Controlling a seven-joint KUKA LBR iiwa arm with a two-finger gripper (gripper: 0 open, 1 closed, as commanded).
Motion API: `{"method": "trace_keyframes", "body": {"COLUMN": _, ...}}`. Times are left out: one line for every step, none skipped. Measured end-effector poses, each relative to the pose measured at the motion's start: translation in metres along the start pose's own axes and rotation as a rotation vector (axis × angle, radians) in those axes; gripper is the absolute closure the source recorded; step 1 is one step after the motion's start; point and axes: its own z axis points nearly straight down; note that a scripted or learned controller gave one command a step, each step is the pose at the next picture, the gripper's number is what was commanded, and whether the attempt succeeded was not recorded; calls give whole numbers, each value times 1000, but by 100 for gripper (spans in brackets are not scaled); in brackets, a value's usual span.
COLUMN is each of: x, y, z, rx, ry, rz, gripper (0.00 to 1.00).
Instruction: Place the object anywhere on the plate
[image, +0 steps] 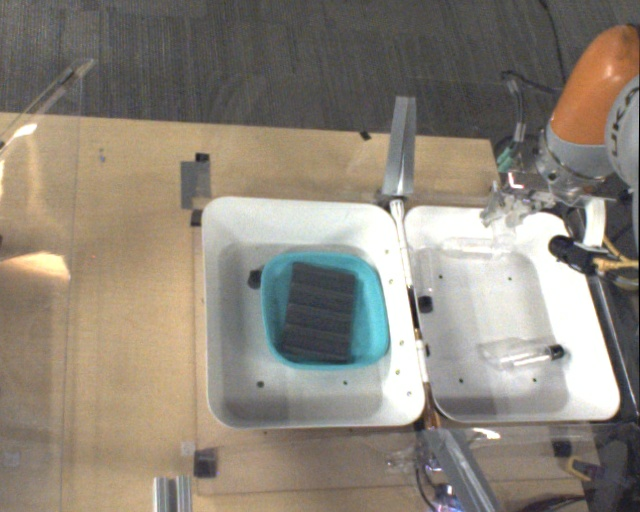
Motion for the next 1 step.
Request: {"method": "trace_keyframes", "body": {"x": 57, "y": -37, "z": 38, "rx": 2, "ry": 2, "rz": 14, "gripper": 100}}
